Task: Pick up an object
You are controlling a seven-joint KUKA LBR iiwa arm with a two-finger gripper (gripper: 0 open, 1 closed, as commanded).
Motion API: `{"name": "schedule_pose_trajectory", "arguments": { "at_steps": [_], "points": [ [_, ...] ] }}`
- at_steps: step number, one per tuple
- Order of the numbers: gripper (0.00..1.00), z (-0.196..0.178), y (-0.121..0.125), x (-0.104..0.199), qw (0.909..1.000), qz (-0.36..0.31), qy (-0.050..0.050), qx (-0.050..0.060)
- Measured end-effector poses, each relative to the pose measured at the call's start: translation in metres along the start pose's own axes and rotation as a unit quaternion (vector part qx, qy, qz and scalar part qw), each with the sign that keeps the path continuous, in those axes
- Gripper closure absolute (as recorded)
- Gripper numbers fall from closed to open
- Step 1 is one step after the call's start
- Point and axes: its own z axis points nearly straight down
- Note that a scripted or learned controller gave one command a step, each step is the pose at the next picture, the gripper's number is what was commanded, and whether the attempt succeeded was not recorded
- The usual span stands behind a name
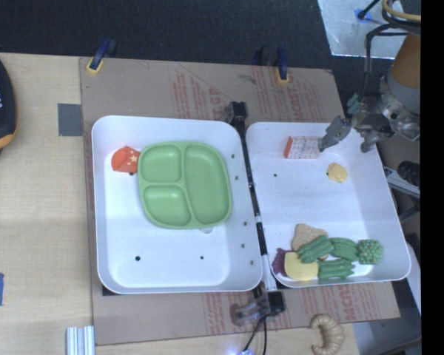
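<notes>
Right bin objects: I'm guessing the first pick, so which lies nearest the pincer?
The small red-and-white packet, just left of the pincer in the bin's top corner. The yellow piece sits lower; the green toy-food pile is farthest.

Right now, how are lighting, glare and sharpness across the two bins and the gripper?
Camera view: even light; the left bin looks bright but not blown out; the green plate casts a soft shadow; the gripper is slightly blurred; the toy pile is soft in detail.
</notes>
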Motion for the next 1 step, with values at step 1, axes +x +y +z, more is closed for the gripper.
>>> {"name": "schedule_pose_trajectory", "arguments": {
  "at_steps": [1],
  "points": [
    [0.0, 0.1216, 0.0544, -0.0208, 1.0, -0.002, -0.002, 0.0]
  ]
}}
